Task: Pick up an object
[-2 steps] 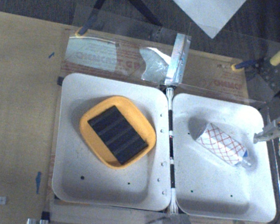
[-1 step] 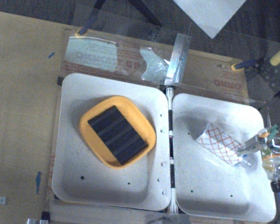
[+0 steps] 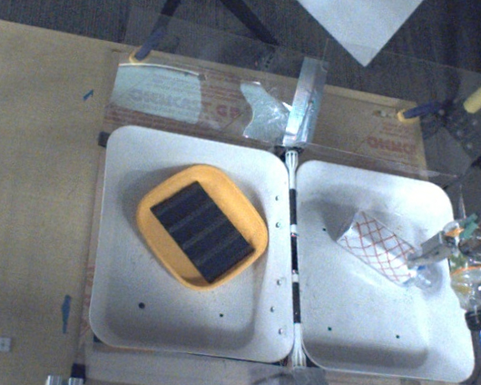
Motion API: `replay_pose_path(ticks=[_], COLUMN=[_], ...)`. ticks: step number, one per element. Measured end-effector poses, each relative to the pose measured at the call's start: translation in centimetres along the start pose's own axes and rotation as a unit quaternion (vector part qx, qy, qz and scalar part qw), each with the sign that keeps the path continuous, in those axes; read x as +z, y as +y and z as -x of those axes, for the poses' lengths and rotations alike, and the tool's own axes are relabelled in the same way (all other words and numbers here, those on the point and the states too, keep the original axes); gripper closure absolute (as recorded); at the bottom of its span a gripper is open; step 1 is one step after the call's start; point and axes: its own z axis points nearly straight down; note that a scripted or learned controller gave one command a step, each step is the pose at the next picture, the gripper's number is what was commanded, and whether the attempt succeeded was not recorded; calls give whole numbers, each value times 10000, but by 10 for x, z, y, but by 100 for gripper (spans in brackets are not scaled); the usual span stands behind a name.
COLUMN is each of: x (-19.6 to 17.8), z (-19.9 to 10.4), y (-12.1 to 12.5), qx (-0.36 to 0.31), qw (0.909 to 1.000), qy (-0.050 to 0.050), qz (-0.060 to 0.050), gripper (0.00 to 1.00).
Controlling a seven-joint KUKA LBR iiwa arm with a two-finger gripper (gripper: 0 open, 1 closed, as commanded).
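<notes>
At the right edge of the frame, about halfway down, the tool (image 3: pixel 433 251) reaches in low over the right-hand bin (image 3: pixel 353 340). Only its narrow grey tip is clear, slanting down toward the lower left; behind it sits a blurred cluster of metal parts and wiring with small orange and green spots. Whether the tool is open or closed cannot be told from this picture.

The tip meets the right-hand end of a flat paper piece (image 3: pixel 378 245), white with a red criss-cross lattice, roughly a tilted rectangle with one pointed corner toward the upper left. It lies on the bin floor in the upper right part of that bin. Whether the tool has hold of it cannot be told.

The right-hand bin is a shallow white plastic tray with rounded corners and a matte floor marked by a few small dark dots. Touching it on the left, along a thin seam at the centre of the frame, is the left-hand bin (image 3: pixel 110 302), the same shape and finish.

In the middle of the left-hand bin rests a rounded square orange-yellow object (image 3: pixel 202 226), turned diagonally, with a smooth thick rim and a dark ribbed panel set into its top.

Both bins sit on a light wooden tabletop (image 3: pixel 19 194). Above them lies a strip of clear crinkled plastic (image 3: pixel 201 102).
</notes>
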Motion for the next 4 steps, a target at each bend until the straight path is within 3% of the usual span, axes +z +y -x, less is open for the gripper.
replay_pose_path(ticks=[1,2,3,4], x=[118,126,110,147], z=[-42,-40,-43,-68], y=[49,92,104,148], qx=[-114,-490,-244,-1473], qw=[9998,9981,9996,9891], qy=[-51,-130,-34,-6], qz=[159,339,114,9], gripper=[0,0,0,0])
